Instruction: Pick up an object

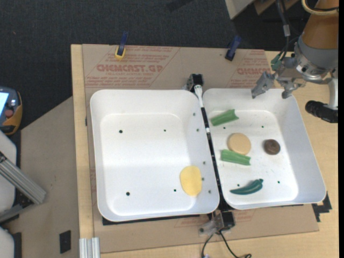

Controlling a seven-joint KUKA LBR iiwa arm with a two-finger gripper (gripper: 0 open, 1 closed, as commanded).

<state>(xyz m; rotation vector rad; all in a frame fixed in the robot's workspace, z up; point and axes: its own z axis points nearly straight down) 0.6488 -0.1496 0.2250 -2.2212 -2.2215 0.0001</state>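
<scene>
Bench, right bin: my pincer hangs spread wide, holding nothing, over its far edge; nearest green piece lies toward the bin's centre.

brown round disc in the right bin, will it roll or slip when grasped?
The small dark-brown round disc appears to lie flat, so rolling seems unlikely. Its low profile on the smooth white right bin probably lets it slide when pushed. Looks small, likely light. The end effector is open.

Fingers spread, arm upright
</scene>
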